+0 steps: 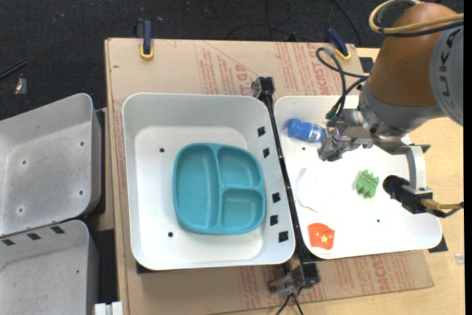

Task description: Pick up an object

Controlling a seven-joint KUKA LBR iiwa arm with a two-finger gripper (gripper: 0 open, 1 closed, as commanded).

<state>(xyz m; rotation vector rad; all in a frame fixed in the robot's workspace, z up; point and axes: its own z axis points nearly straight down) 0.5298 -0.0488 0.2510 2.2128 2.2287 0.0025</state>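
The right bin (413,232) holds a blue cylinder-like object (303,130) near its far left, a small green toy (366,183) in the middle right, and an orange piece (321,235) near the front left. A pale, whitish object (317,187) lies flat in the middle of the bin. My gripper (330,150) hangs over the right bin just right of the blue object, and nothing shows between its fingers. In the left bin (140,181) lies a teal divided plate (219,188).
A black divider with clips (279,158) runs between the two bins. White bin lids (44,158) lie off the bench to the left. Clamps (147,48) sit at the cardboard's far edge, and cables trail over the dark floor beyond.
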